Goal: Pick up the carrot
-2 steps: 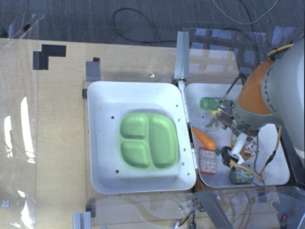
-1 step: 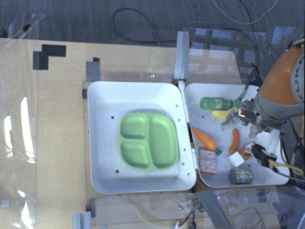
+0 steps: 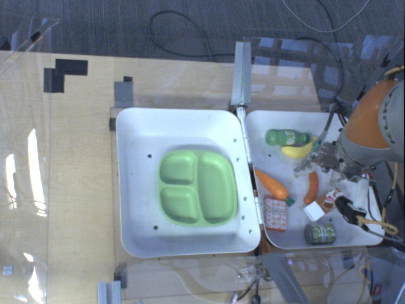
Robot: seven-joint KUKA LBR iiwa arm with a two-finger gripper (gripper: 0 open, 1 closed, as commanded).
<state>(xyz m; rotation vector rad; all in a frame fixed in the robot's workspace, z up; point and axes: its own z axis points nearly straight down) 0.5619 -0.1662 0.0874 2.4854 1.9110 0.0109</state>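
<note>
Carrot (image 3: 271, 183): lay slantwise at the right bin's (image 3: 253, 126) left side, free, beside the dividing wall.
End effector (image 3: 319, 159): hovered right of centre in that bin, above the carrot's upper right; grip state could not be told.
Advice: the approach likely needed to close across the carrot's width, along its slant.
Obstacles: red packet (image 3: 275, 213) touching the tip; sausage (image 3: 311, 188) near.
Others: green bottle (image 3: 286, 137), banana (image 3: 297, 150), can (image 3: 319, 233); green tray (image 3: 197, 187) in left bin.
</note>
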